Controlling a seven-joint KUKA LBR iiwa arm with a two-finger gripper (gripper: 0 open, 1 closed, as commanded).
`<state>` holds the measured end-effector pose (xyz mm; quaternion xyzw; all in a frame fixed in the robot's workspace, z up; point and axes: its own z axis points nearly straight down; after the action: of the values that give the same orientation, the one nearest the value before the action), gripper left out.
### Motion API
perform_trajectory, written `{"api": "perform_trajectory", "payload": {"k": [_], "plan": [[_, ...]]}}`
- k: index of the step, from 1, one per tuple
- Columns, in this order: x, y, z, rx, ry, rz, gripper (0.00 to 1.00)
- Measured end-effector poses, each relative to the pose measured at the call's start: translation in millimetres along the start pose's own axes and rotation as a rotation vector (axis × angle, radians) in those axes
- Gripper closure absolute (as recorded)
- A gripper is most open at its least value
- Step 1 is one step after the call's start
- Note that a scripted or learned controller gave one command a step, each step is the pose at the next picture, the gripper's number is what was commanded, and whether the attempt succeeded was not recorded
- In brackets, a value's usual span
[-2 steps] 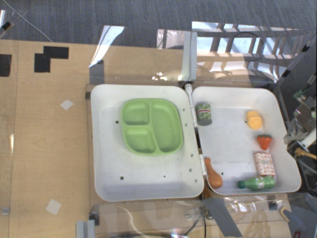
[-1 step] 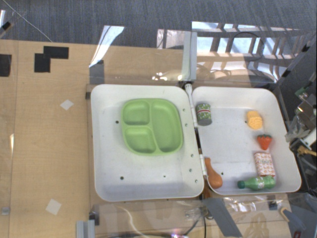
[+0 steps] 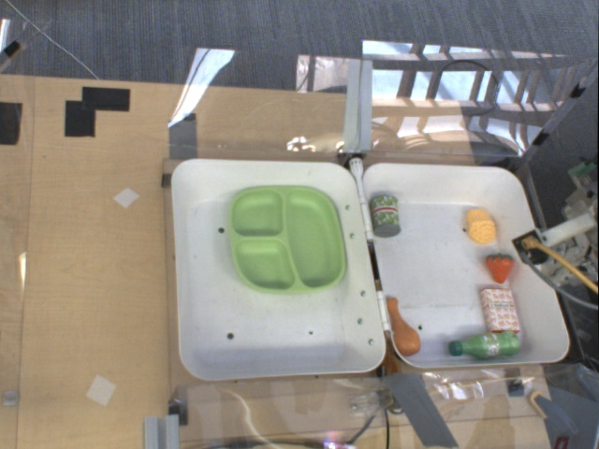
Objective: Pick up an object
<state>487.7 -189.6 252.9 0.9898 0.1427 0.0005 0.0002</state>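
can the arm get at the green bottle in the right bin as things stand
Probably yes: the green bottle lies on its side near the front wall of the right bin, uncovered, though the carton sits close behind it.

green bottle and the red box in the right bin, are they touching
Cannot tell. In the camera view the green bottle lies just under the lower edge of the red box, and no gap or contact shows plainly between them.

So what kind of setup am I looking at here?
Probably a lab bench for robot pick tests, not a real kitchen: two white bins, left and right, side by side on a wooden bench, holding toy food like a plastic corn cob and green bottle.
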Motion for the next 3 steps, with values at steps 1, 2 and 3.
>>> {"api": "perform_trajectory", "payload": {"k": [1, 2, 3], "plan": [[1.6, -0.2, -10.9, -0.001, 0.002, -0.010, 1.00], [3.0, -0.5, -21.3, -0.001, 0.002, -0.020, 1.00], [4.4, -0.9, -31.5, -0.001, 0.003, -0.031, 1.00]]}}
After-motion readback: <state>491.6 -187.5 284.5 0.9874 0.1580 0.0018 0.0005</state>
